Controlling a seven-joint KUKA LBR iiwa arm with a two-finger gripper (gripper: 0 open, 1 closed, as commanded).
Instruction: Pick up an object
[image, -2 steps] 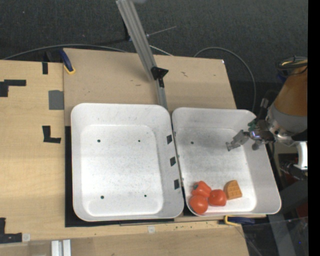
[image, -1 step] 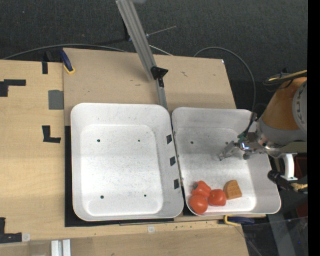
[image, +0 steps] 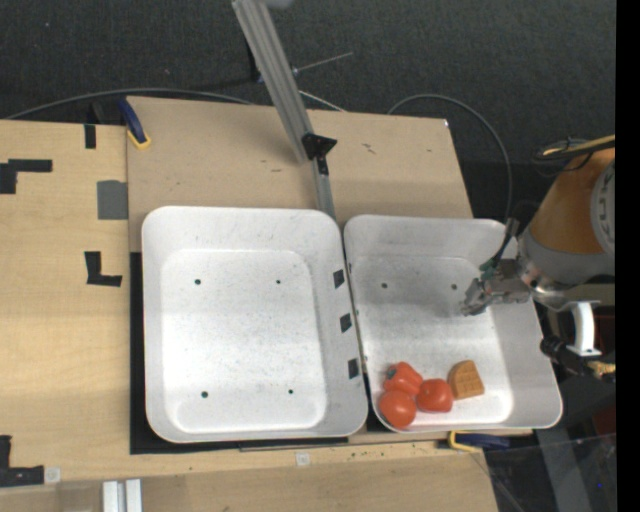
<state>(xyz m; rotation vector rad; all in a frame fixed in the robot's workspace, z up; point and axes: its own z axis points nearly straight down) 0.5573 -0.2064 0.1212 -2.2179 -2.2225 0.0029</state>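
Arm (image: 575, 235) comes in from 3 o'clock, gripper (image: 475, 300) low over the right bin (image: 420, 245), toward its 2 o'clock part. Fingers too small and blurred here; can't tell if released or clenched, nothing visibly between them. Objects sit at the bin's 6 o'clock edge, well apart from the gripper: red pieces (image: 412, 393) clustered and touching, tan block (image: 465, 380) just beside them at their 3 o'clock. Left bin (image: 165, 300) sits alongside, at 9 o'clock.
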